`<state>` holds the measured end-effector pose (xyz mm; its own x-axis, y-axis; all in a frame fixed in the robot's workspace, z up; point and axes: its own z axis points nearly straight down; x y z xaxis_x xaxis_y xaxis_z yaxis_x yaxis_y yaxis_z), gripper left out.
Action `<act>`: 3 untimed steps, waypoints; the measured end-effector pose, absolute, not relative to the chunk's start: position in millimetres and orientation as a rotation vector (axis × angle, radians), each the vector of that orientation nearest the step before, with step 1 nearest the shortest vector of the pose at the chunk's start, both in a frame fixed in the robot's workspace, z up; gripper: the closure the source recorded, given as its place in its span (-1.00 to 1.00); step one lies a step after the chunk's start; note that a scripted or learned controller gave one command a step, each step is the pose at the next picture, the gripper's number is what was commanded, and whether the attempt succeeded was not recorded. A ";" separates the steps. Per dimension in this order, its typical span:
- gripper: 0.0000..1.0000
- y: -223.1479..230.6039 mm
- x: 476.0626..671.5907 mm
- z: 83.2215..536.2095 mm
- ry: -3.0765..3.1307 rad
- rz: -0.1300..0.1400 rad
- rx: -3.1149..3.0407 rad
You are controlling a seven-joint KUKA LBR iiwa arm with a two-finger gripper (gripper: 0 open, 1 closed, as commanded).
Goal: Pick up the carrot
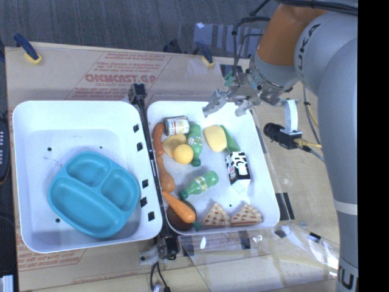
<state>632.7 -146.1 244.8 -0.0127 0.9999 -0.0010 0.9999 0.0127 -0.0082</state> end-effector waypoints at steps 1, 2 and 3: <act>-1.00 -104.2 566.0 256.8 -2.123 0.012 -2.309; -1.00 -38.1 541.0 187.6 -2.101 0.018 -2.319; -1.00 -67.5 483.5 190.7 -2.108 0.016 -2.320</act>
<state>483.5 -67.5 190.7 0.0956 0.9954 -0.0026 0.9953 -0.0957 -0.0120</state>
